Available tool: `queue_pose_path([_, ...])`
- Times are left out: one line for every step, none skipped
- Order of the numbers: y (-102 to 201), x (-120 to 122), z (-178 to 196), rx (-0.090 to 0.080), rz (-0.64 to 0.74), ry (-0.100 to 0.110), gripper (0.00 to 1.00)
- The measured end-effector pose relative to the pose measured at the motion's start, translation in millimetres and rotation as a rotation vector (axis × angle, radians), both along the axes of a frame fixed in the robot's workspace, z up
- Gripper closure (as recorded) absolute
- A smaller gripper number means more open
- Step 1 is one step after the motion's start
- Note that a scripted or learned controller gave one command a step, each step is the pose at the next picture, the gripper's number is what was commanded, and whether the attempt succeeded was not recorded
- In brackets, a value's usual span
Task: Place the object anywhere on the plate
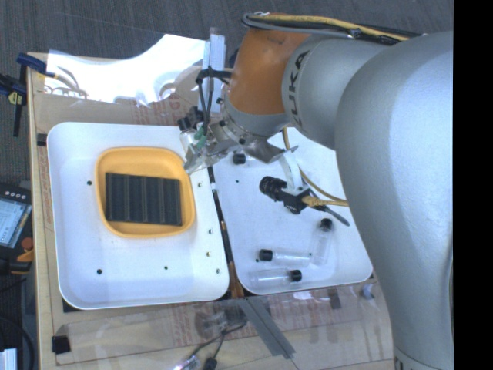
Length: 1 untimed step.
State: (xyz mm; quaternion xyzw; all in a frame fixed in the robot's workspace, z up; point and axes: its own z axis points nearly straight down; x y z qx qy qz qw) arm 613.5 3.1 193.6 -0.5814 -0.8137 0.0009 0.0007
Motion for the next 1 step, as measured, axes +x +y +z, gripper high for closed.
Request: queue_pose_path([0.0, 0.0, 0.0, 0.0, 0.0, 0.0, 0.0])
